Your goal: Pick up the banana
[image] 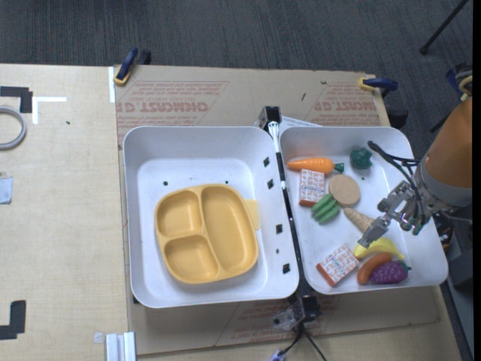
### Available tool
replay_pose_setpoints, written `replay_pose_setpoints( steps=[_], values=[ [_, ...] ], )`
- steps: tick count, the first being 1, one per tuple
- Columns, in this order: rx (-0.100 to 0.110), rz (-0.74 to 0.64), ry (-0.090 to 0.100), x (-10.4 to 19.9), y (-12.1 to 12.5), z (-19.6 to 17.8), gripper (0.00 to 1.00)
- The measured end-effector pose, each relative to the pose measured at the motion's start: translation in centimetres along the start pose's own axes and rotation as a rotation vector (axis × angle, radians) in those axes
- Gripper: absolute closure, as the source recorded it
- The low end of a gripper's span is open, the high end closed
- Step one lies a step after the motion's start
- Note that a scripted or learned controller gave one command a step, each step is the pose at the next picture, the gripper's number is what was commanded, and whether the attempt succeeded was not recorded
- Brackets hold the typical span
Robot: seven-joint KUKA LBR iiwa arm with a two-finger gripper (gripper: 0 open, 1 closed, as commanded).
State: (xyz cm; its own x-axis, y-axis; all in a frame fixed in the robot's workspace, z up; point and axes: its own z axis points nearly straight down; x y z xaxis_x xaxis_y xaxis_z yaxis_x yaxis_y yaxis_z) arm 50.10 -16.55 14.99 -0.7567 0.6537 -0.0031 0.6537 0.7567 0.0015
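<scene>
Curved yellow banana [382, 247] beneath the metal claw [373, 234].

upside-down "CHEMCAST GP" on cardboard sheet [180, 96]

Two white bins side by side on bench; left bin [143, 201] holds yellow divided plate [205, 232]. Right bin [421, 258] holds carrot [310, 164], green veg [326, 208], round cracker [345, 190], purple grapes [389, 274]. Gripper [376, 232] low over banana [379, 247], lower finger just above it, nothing seen between fingers
</scene>
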Motion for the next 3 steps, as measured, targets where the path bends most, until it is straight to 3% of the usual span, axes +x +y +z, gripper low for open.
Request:
replay_pose_setpoints(
  steps=[1,2,3],
  values=[
    [-0.008,-0.232,-0.024,0.4,-2.0,5.0,0.00],
    [-0.001,-0.399,-0.002,0.8,2.5,5.5,0.00],
    [-0.001,-0.821,0.000,1.6,0.8,5.3,0.00]
  ],
)
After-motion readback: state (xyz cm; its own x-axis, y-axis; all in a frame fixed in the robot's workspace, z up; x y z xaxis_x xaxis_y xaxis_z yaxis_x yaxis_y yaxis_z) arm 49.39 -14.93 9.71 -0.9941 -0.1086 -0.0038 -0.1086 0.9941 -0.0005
